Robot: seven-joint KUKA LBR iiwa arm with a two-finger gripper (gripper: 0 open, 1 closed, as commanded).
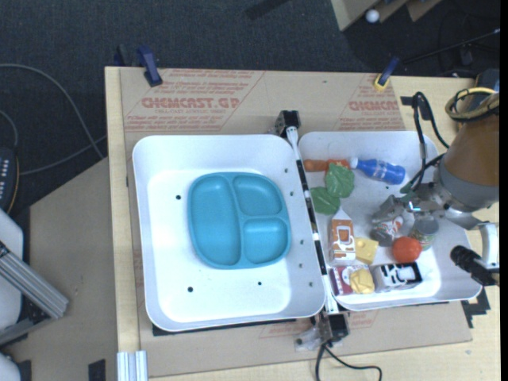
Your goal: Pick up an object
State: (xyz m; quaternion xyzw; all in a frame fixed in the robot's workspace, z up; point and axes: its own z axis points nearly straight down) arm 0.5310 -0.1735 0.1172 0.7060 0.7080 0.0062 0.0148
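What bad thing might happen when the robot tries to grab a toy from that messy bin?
The tool sits low in the right bin, where toys crowd together. It might catch two at once, or bump the red ball so it rolls away. The yellow piece lies close by and could get shoved aside.

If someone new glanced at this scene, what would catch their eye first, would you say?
Probably the blue divided plate, lying alone in the left bin. Next, the right bin, crowded with small toys: a blue bottle, green leaves and a red ball, with the pincer lowered among them.
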